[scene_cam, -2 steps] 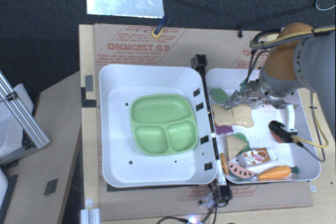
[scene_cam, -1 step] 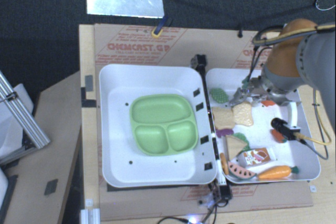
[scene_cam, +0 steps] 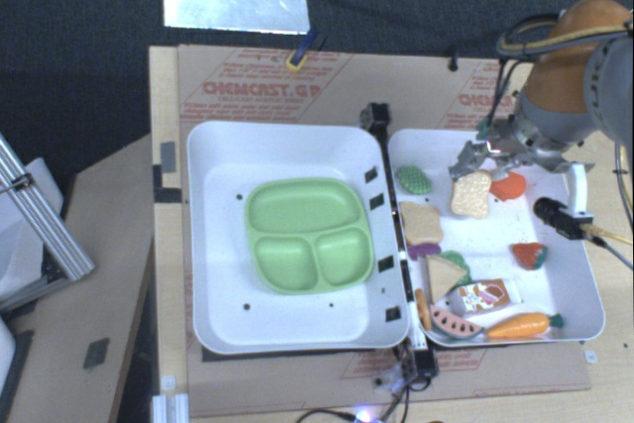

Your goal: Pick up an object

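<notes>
Your claw (scene_cam: 474, 157) is hovering in the right bin (scene_cam: 594, 297), fingers spread wide, with the cracker (scene_cam: 472, 195) lying just below it.

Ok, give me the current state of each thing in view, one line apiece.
tool: low over the right bin, at the cracker's top edge
cracker: lying in the right bin, just under the tool
green divided plate: flat in the left bin, nothing on it
carrot: lying on its side along the right bin's near wall
strawberry: resting loose, apart from the tool
right bin: holds all the toy food
</notes>
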`<state>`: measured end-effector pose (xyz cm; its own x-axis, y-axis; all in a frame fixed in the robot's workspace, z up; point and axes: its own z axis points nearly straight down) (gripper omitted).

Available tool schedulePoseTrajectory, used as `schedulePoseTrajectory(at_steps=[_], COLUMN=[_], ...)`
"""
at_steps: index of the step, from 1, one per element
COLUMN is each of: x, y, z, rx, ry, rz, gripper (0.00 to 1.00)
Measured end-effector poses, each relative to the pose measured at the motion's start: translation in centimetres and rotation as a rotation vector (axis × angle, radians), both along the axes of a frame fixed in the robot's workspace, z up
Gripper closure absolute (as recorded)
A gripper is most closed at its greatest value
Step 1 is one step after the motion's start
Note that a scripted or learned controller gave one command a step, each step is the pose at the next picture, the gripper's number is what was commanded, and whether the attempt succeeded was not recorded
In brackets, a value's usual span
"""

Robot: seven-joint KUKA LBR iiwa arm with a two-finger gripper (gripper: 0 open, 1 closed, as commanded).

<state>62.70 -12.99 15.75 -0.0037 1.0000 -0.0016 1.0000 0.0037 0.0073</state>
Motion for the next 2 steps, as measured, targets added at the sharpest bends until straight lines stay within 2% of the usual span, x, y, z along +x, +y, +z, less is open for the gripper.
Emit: schedulePoseTrajectory(at_steps=[1, 2], x=[0.60, 0.69], y=[-0.24, -0.24], z=[6.45, 6.74], rx=[0.000, 0.001], ry=[-0.002, 0.004], rz=[0.001, 0.001], gripper=[1.00, 1.00])
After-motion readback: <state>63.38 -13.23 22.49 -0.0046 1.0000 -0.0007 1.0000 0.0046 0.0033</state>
